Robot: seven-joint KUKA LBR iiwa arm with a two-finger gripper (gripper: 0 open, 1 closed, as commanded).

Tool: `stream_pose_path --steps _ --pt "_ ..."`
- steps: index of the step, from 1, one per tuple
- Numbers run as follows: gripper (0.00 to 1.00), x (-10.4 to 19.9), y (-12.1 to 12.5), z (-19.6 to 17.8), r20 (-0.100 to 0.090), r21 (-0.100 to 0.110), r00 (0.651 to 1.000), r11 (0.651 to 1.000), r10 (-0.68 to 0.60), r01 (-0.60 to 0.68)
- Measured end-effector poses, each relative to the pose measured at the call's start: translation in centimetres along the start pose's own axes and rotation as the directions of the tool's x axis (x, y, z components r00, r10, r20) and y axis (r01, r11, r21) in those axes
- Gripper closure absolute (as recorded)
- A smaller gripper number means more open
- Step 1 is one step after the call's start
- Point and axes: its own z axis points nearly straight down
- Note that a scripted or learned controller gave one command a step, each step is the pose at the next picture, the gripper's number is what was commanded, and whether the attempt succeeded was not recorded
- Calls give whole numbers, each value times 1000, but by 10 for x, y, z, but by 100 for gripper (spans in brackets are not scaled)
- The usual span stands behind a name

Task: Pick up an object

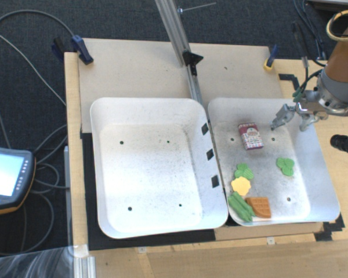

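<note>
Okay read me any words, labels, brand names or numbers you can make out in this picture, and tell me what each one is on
No text here can be read.
Small red and white box in the right bin: printed markings on its face, too small and blurred to read.
Handheld screen at the left edge: lit, but washed out, nothing legible.
The toy foods, the left bin and the gripper carry no visible lettering.

At the left edge of the frame you see a handheld pendant (6, 178) with a lit screen, its grey cables (23, 22) looping over the dark carpet (104, 7). A pale board (139, 68) covers the desk, held by blue clamps (81, 48) at its upper corners. A metal rail (171, 25) runs down from the top centre of the frame.
</note>
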Motion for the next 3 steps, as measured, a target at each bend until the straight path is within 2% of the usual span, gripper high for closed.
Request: stream_pose_path --steps 1,2,3 --pt "0 3 1 43 0 -1 1000 1000 -1 1" --pt "100 3 3 28 2 -8 1000 1000 -1 1" --pt "100 9 -4 -30 5 -14 1000 1000 -2 2"
